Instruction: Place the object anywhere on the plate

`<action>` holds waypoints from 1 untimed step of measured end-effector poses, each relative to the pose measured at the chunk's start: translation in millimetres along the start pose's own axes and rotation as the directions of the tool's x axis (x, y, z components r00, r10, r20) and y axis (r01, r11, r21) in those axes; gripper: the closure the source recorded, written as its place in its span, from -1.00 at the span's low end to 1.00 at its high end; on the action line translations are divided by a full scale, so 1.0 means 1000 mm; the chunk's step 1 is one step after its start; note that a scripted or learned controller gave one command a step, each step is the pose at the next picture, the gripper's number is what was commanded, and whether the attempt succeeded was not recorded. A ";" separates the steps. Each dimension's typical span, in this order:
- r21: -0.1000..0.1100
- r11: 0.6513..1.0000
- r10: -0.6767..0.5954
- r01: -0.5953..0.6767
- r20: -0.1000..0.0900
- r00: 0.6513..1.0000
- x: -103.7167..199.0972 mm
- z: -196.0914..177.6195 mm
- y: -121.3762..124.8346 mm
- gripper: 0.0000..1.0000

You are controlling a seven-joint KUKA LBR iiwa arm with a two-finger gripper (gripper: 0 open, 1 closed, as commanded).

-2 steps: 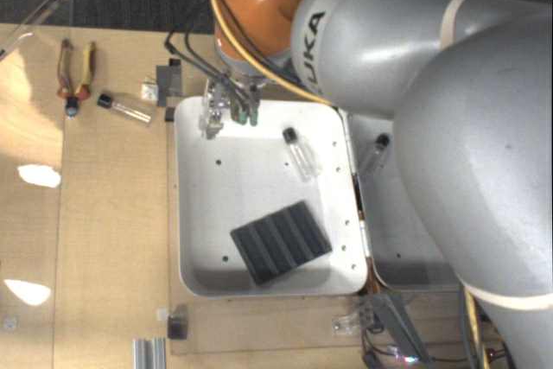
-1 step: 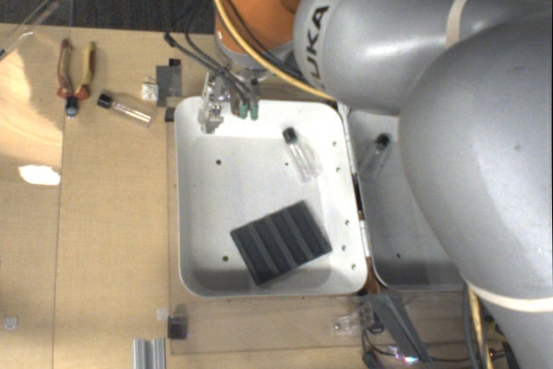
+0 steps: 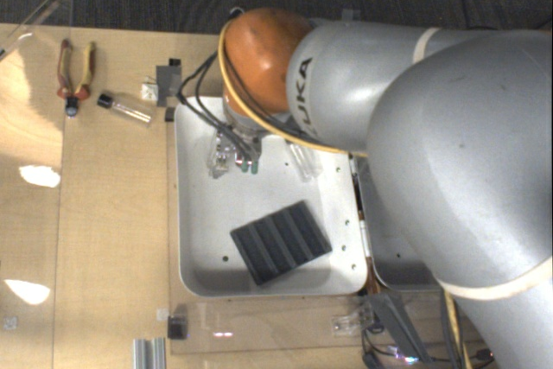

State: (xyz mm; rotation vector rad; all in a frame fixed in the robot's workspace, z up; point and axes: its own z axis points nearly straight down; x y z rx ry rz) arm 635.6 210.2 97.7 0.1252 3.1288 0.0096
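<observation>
A dark ribbed rectangular slab lies flat and skewed in the front half of the left white bin. My gripper hangs under the orange wrist band over the back of that bin, behind the slab and apart from it. One clear finger shows at the left and another at the right, standing well apart with only white bin floor between them. I cannot make out a separate plate; the arm hides most of the right bin.
The grey arm covers the right side of the view. Red-handled pliers, a small vial and a black bracket lie on the wooden bench left of the bin. A sliver of the right bin shows beneath the arm.
</observation>
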 end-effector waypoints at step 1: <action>0.000 0.965 -0.261 0.261 -0.001 0.965 -0.026 -0.064 0.025 1.00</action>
